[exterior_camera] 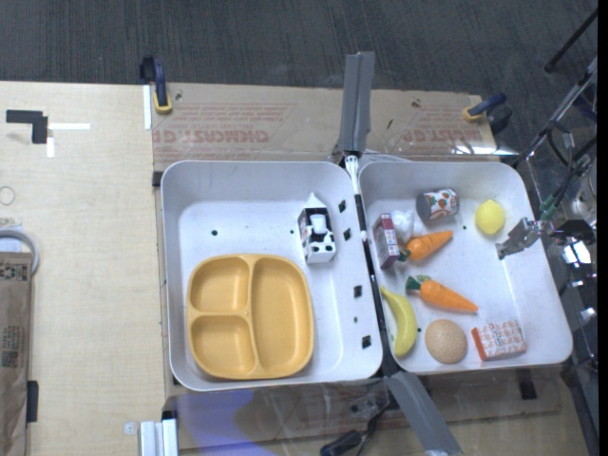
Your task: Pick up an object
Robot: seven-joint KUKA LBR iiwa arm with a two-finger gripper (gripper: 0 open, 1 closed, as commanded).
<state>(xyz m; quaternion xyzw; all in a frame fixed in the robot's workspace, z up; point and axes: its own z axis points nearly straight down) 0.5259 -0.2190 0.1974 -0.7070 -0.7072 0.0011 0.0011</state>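
Right bin (532, 255) holds the candidates: lemon (489, 217), small can (437, 205), two carrots (427, 245) (446, 295), banana (401, 321), a round tan bun-like item (446, 341), a red-and-white carton (499, 339), and a dark red box (386, 239) leaning by the divider. Left bin (190, 207) has a yellow divided plate (252, 313) and a black-and-white cow-print carton (317, 233) near the divider wall.

Tool (518, 238) sits at the right bin's right edge, just right of the lemon and low over the bin floor. Whether it is spread or pressed together: cannot tell at this resolution. Nothing visibly between its tips.

Nearest target looks like the lemon. Judgement: toy plastic, light, stiff shell, smooth and rounded, so it likely rolls or squirts out under an off-centre pinch. Best hold is across its short axis at the widest middle, tips square to the surface.

Easier alternatives, likely:
- red-and-white carton: flat faces, light, lies clear of neighbours near the front right corner; grip across the narrow sides.
- lower carrot: tapered, take it at the thick end, not the tip.
- can: lying tilted, touching clutter beside it, poorer access.

Plate is too wide and flat for a pinch except at the rim.
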